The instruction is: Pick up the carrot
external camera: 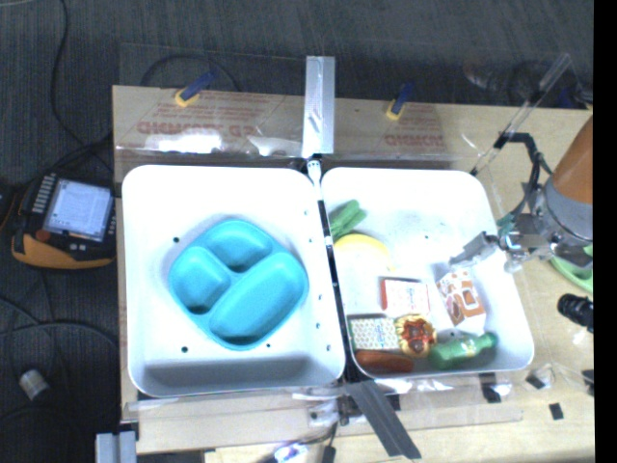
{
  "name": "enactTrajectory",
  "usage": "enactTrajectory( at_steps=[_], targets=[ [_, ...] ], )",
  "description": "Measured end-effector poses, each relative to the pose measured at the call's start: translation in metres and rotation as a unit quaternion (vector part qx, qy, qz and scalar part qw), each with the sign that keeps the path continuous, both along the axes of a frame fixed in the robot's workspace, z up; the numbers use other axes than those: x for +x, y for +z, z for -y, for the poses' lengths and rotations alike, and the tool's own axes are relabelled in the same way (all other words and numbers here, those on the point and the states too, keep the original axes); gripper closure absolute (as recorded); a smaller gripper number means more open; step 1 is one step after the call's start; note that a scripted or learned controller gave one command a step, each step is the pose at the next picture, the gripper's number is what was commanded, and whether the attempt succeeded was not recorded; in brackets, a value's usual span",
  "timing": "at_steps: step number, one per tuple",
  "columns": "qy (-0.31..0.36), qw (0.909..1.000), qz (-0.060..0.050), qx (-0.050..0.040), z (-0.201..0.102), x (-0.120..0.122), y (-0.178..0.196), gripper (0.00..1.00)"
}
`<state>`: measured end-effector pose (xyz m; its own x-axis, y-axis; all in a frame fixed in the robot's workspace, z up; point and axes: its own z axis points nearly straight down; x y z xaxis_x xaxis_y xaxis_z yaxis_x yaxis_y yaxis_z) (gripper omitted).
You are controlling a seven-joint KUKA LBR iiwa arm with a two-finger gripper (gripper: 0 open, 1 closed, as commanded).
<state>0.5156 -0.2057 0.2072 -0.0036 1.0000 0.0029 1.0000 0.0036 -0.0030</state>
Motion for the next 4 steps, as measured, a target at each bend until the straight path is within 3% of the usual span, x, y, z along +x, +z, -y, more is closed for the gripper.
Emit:
enactTrajectory(
  at_steps=[1,2,3,4],
  targets=[
    [0.067,0.9977,0.001,-0.0012,-0.086,0.073,0.002,0.00],
    [0.146,0.9893,0.001,-0.0025,-0.118,0.123,-0.024,0.00],
    [0.193,0.9813,0.001,-0.0028,-0.147,0.124,-0.024,0.00],
    [0.215,0.9767,0.001,-0.0035,-0.152,0.128,-0.023,0.00]
  ],
)
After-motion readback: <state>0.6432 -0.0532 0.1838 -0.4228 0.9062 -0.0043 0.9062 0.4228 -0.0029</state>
